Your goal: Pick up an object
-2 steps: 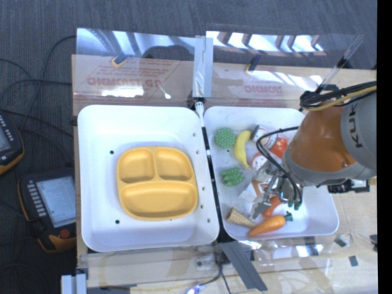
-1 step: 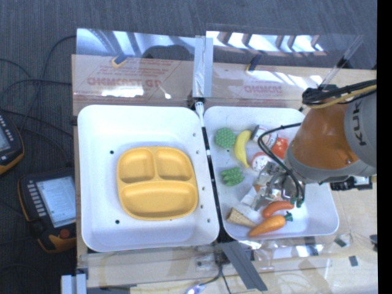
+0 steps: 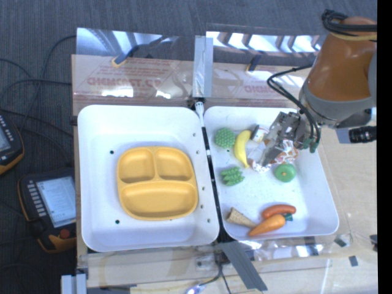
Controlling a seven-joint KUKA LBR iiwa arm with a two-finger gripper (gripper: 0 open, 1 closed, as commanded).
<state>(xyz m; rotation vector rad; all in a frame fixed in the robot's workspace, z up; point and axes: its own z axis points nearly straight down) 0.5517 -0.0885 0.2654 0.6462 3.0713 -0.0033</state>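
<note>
1. At the far left of the frame, on the dark ribbed floor, lie black cables and a handheld controller (image 3: 50, 207) with a pale screen and an orange base.
2. The left bin (image 3: 98, 127) is a shallow white plastic tub with rounded corners, filling the left-centre of the frame on the counter (image 3: 92, 78).
3. Inside it lies a yellow tray (image 3: 158, 182), smooth and matte, with three rounded compartments: two small ones at the top, one wide one below.
4. The right bin (image 3: 318, 201), of the same white plastic, sits just beside the left one, their rims touching down the middle of the frame.
5. At its upper left is a bumpy round green toy (image 3: 224, 138); just below lies a smaller knobbly green piece (image 3: 232, 176).
6. A curved yellow banana (image 3: 242, 147) lies right of the bumpy toy.
7. Near the lower edge lie a tan cone (image 3: 240, 217), an orange carrot (image 3: 267, 225) with a green tip, and a glossy red-orange pepper-like piece (image 3: 278, 211) touching it.
8. A small round green fruit (image 3: 285, 173) sits right of centre in the bin, beside a crinkled red-and-white wrapper (image 3: 283, 156).
9. The gripper (image 3: 274, 149) hangs low over the wrapper and banana; I cannot tell how its fingers stand.
10. The arm (image 3: 340, 66), with its smooth orange shell and grey band, fills the upper right.
</note>
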